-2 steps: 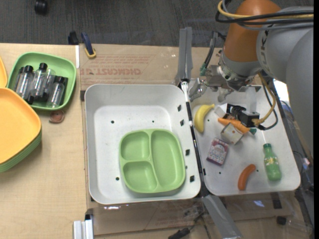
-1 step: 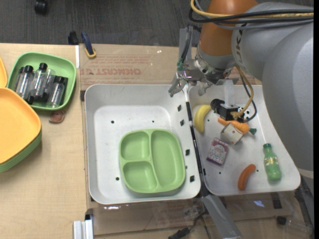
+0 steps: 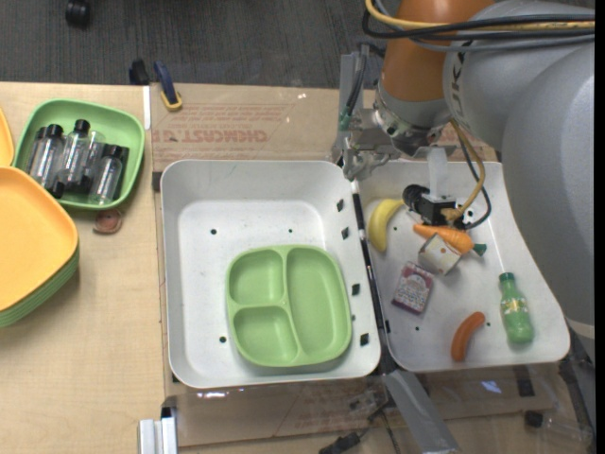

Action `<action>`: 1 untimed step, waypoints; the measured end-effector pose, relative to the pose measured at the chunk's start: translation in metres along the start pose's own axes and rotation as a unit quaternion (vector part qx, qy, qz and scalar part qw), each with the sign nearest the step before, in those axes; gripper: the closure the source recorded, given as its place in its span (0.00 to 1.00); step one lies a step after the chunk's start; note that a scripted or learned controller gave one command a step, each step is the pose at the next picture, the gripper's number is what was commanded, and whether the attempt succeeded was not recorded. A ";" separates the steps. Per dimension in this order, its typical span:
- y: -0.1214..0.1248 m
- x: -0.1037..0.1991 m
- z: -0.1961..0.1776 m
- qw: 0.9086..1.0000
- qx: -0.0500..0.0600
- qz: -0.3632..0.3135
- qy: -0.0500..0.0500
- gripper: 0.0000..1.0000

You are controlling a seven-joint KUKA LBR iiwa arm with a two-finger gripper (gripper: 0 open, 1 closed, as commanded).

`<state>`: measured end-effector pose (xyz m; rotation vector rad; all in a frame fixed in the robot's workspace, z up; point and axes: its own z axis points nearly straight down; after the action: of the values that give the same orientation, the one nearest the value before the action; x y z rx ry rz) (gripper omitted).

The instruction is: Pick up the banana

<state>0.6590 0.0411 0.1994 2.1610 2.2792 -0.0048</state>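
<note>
Gripper [image 3: 364, 159] hangs over the right bin's [image 3: 544, 282] back-left corner; whether it is spread or closed I cannot tell. From the near rim outward: sausage [image 3: 466, 335], green bottle [image 3: 515, 308], carrot [image 3: 444, 235], then the banana [image 3: 380, 223] at the gripper's 5 o'clock, hugging the left wall. Best to descend straddling its narrow width, clear of that wall.

**The bench and what sits on it**

We see a pale wooden bench [image 3: 95, 348] with a brown cardboard sheet [image 3: 236, 126] lying across its far middle. Two shallow white bins rest on it side by side: the left bin [image 3: 184, 282] and the right bin [image 3: 529, 253], touching along their inner edges. At the far left sits a green tray [image 3: 128, 135], and nearer us a stack of orange plates [image 3: 33, 244] at the left edge.
</note>
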 end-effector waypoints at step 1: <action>-0.031 0.084 0.108 0.997 0.000 -0.071 0.001 1.00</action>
<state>0.6229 0.1233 0.0909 1.9945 2.4286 -0.0038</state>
